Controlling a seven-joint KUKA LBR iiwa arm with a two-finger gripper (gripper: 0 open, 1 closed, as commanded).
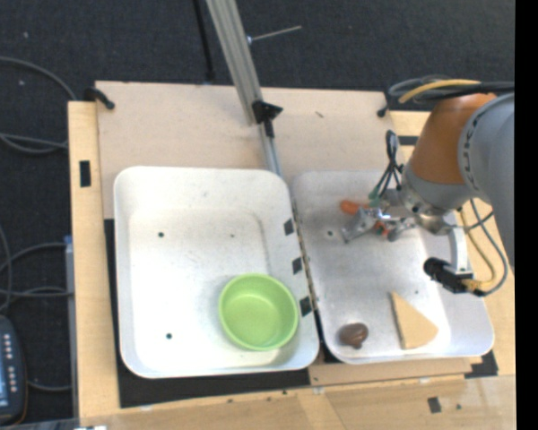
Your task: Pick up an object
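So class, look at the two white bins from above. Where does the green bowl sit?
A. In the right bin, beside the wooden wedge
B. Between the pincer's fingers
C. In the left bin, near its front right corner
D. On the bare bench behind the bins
C: the green bowl rests in the left bin, while the wooden wedge lies in the right bin.

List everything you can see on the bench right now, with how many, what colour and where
Bins: two, white, side by side on the bench.
Bowl: one, green, front right corner of the left bin.
Wedge: one, tan, front of the right bin.
Round object: one, brown, front of the right bin, left of the wedge.
Small object: one, orange-red, back of the right bin, beside the gripper.
Metal rail: one, grey, slanting over the bench's back.
Arm: one, grey with orange band, from the right.
Gripper: one, over the right bin's back.
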